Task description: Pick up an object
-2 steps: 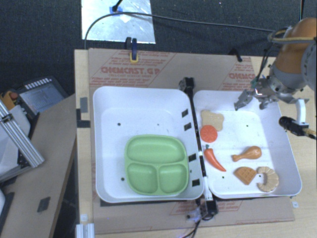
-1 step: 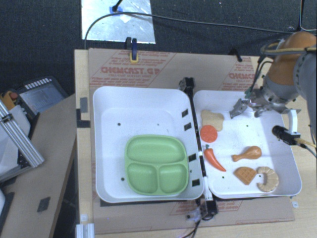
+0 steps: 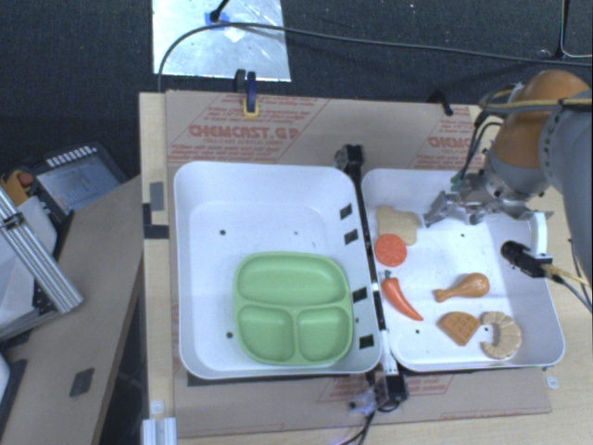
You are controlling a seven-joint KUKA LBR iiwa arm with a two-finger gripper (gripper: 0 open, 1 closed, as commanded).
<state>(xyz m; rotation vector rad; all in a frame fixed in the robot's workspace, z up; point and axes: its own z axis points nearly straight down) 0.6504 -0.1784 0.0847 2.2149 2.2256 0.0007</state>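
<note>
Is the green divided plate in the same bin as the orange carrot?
No, the green plate lies in the left bin, while the carrot lies in the right bin.

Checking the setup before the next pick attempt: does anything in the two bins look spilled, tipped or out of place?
Nothing stands out. The green divided plate lies flat in the left bin. The toy foods lie apart in the right bin: tomato slice, chili, drumstick. The pincer hangs above that bin's upper part.

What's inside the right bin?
Right bin holds a pale slice, red disc, chili, drumstick, waffle wedge and croissant. The gripper covers the floor beneath it.
</note>
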